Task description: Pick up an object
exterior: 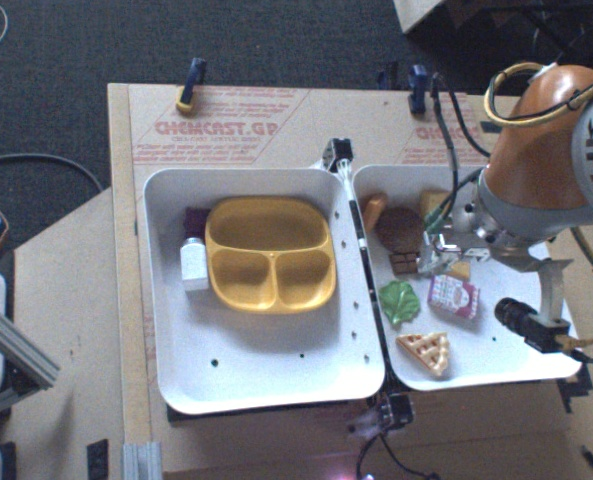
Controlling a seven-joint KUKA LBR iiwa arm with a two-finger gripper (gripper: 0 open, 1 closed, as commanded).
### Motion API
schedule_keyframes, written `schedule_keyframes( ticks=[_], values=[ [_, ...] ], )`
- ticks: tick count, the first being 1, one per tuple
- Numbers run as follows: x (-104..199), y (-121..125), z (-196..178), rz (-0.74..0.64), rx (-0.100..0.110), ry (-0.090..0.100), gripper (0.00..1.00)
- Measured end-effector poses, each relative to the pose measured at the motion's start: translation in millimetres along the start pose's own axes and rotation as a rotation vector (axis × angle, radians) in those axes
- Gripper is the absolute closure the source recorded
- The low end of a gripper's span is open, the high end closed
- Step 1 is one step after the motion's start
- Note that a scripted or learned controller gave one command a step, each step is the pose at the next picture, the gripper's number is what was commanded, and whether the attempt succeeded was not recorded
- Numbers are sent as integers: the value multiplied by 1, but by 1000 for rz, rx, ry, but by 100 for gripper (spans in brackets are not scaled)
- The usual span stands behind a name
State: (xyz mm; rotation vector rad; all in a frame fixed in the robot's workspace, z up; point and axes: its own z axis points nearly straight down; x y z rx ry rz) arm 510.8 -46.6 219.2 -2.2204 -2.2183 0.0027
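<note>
Two shallow white bins are sitting side by side on the desk (126,268). Inside the left bin (166,348), a small white bottle (194,264) is standing just beside the left edge of a yellow divided plate (271,253), and a dark object (197,220), too small to name, is lying just behind the bottle. Going to the right bin (496,363), a brown round piece (400,227) is lying near the far left side, with an orange piece (375,208) just beside it. A green leaf-like toy (400,302) is lying near the dividing wall, and a waffle-like wedge (424,352) is resting in front of it. A pink packet (454,296) is lying near the middle of this bin. The jaws (434,260) are hanging over the bin just above the pink packet, beside a small brown block (404,262); I cannot tell how they are standing. The grey arm with its orange band (541,133) is reaching in from the right.
</note>
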Motion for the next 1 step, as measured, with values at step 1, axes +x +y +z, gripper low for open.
schedule_keyframes(
  ticks=[1],
  values=[
    [6, 6, 0, -2, -5, -1, 100]
  ],
)
